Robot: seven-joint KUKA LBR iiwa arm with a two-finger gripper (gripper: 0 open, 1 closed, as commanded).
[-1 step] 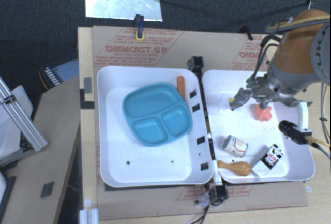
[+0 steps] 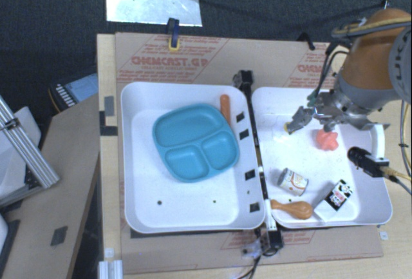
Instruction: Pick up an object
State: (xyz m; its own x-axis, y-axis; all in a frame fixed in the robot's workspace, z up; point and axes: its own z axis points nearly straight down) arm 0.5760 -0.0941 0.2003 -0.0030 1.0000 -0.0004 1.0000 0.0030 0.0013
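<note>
My gripper (image 2: 298, 122) hangs over the back left part of the right bin (image 2: 380, 210), reaching in from the right. A pink lumpy toy (image 2: 326, 140) lies just to its right, apart from it. Toward the front of the same bin there are a small white can (image 2: 293, 181) on its side, a tan drumstick-shaped piece (image 2: 293, 208) and a black and white carton (image 2: 337, 195). I see nothing held in the gripper.
The left bin (image 2: 138, 207) holds a blue divided plate (image 2: 195, 141) and an orange stick (image 2: 224, 107) by its back right corner. A black divider (image 2: 252, 136) runs between the bins. Both rest on a cardboard sheet (image 2: 193, 55).
</note>
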